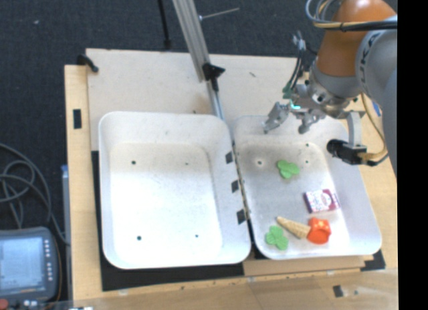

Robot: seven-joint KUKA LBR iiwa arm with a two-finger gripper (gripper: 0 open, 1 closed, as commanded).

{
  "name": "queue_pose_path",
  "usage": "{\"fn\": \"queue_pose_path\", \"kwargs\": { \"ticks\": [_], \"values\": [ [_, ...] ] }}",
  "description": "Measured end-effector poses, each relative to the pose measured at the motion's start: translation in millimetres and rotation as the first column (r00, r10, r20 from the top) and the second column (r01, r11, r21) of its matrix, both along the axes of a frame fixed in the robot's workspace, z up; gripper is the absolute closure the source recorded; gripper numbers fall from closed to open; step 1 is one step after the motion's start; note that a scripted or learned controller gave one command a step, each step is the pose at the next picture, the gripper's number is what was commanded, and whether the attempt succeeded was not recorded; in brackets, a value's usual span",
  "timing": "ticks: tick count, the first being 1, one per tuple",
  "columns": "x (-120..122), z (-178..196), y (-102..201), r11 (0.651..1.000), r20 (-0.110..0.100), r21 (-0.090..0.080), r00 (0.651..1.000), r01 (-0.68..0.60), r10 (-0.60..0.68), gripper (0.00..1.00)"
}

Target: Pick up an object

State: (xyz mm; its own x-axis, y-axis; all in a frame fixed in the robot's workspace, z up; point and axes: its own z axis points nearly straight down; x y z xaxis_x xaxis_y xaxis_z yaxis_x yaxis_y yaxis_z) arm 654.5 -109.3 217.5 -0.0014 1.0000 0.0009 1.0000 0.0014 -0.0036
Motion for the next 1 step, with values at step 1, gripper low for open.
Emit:
{"fn": "queue_pose_path", "kwargs": {
  "ticks": [1],
  "values": [
    [1.0, 2.9, -0.2, 1.000, 0.005, -0.002, 1.000, -0.001, 0.001, 0.00]
  ]
}}
